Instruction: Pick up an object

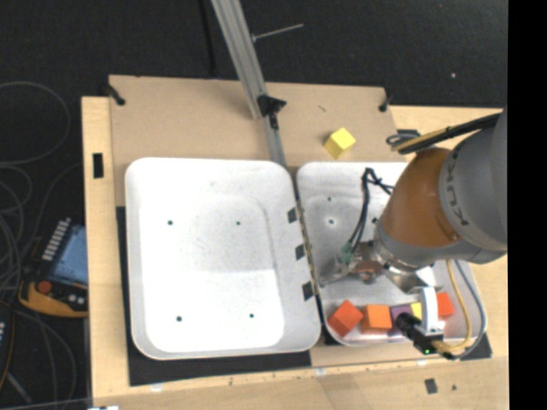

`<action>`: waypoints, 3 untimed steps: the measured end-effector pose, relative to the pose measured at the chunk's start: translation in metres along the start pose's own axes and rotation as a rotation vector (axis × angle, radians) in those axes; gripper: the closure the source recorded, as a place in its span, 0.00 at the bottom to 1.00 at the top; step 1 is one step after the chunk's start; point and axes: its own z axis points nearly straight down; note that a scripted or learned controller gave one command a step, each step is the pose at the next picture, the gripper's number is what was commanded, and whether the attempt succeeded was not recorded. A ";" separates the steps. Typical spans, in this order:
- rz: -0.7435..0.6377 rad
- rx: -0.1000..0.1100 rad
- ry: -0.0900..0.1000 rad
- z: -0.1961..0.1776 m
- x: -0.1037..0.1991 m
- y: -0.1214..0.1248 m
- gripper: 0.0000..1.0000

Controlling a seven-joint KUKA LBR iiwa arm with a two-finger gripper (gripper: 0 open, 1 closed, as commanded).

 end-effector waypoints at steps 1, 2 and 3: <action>0.000 -0.002 -0.001 0.000 -0.037 0.054 0.00; -0.009 -0.007 0.001 -0.078 -0.012 0.085 0.00; -0.001 0.014 0.003 -0.005 -0.019 0.017 0.00</action>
